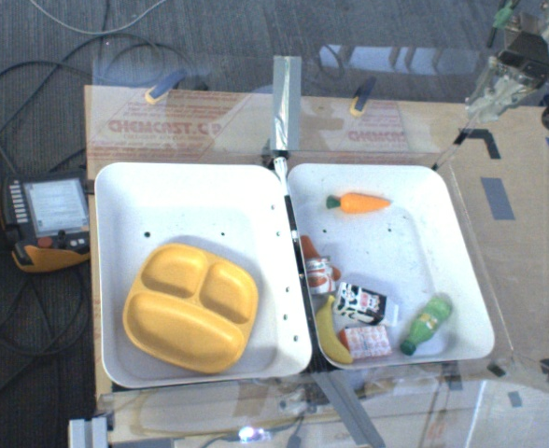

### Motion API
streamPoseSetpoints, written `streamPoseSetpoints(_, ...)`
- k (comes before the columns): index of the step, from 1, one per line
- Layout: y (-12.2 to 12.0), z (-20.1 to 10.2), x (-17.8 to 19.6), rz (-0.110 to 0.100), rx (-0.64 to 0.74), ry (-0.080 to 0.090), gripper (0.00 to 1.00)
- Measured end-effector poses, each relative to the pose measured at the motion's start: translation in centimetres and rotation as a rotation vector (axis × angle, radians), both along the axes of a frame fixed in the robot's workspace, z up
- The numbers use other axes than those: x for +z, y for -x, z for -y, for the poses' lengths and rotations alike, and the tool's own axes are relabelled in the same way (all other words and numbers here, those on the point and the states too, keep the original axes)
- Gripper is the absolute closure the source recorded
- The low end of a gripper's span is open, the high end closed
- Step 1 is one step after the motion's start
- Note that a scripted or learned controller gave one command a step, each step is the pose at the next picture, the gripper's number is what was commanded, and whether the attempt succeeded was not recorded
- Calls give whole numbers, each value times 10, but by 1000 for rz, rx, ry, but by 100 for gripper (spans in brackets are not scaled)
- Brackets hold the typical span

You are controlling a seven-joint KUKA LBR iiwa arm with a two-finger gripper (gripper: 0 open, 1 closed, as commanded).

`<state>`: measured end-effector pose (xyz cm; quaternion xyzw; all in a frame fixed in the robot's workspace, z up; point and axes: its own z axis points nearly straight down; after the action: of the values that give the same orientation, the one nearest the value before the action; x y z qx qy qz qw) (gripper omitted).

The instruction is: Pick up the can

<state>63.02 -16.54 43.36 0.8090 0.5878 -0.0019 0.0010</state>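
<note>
bench (256, 124): brown, printed | on it: left bin (125, 194), right bin (443, 203), touching

Bright, even light; soft focus

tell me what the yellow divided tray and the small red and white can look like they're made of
The yellow three-compartment tray in the left white bin looks like moulded plastic: one even colour, rounded edges, a soft semi-matte sheen. The small red and white can, lying by the right white bin's left wall, is probably printed metal, though it is too small to be sure.
</note>
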Motion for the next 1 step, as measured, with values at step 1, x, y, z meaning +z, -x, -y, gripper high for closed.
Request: streamPoseSetpoints(1, -36, 15, 0, 0, 106, 1, 100)
